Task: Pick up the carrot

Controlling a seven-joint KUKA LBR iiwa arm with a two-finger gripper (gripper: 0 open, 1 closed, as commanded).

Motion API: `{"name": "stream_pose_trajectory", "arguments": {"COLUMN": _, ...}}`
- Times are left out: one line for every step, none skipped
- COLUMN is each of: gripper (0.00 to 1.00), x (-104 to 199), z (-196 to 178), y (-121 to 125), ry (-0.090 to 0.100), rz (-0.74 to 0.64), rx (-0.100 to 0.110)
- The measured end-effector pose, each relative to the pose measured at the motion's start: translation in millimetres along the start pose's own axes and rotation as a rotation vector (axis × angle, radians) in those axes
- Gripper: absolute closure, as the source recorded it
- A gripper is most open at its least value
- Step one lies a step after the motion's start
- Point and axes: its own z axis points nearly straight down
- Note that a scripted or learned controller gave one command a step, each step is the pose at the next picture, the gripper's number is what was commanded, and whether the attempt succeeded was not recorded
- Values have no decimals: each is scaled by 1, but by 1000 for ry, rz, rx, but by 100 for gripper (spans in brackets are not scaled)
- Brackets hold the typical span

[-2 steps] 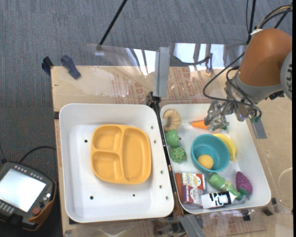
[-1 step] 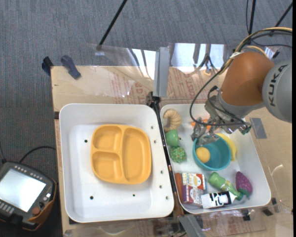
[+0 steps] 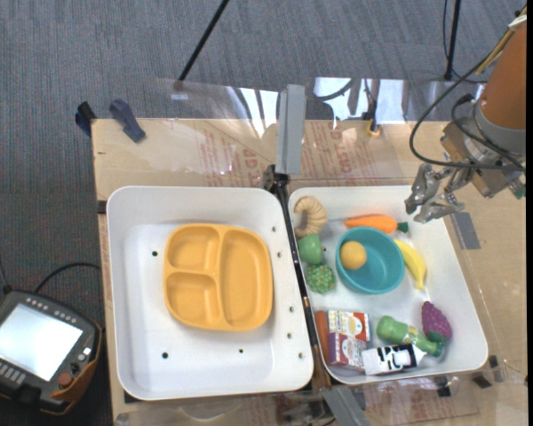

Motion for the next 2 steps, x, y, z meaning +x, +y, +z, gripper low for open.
{"name": "stream_pose_trajectory", "arguments": {"gripper": 100, "x": 33, "z": 180, "y": 83, "ry": 18, "rz": -189, "rx": -19}}
{"name": "stream_pose_trajectory", "arguments": {"gripper": 0, "x": 29, "z": 176, "y": 81, "ry": 9, "rz": -190, "rx": -10}}
